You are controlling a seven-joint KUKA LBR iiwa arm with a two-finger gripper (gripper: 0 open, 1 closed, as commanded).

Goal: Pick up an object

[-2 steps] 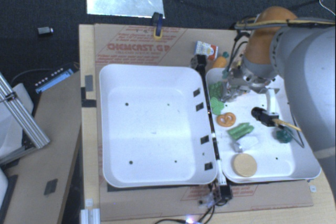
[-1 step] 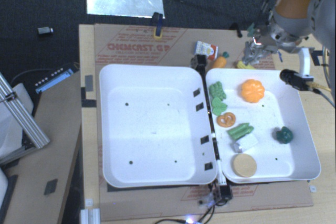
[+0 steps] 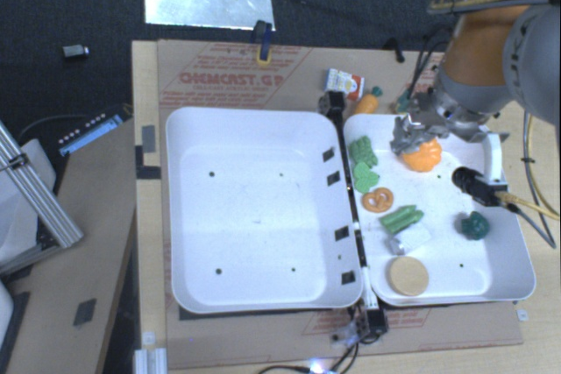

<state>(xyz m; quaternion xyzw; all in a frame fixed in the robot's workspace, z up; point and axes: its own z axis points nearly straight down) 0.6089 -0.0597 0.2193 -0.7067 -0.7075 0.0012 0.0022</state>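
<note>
My gripper hangs low over the back of the right bin, right against an orange rounded object that shows just below and to the right of it. Whether it grips that object I cannot tell. Further left in the same bin lie two green pieces, a brown pretzel, a green oblong piece on a pale block, and a tan round disc. A dark teal object sits near the right wall.
The left bin sits beside the right one, with black clips along the shared divider. A black cylindrical part with a cable juts over the right bin. An orange item and a small carton lie behind the bins.
</note>
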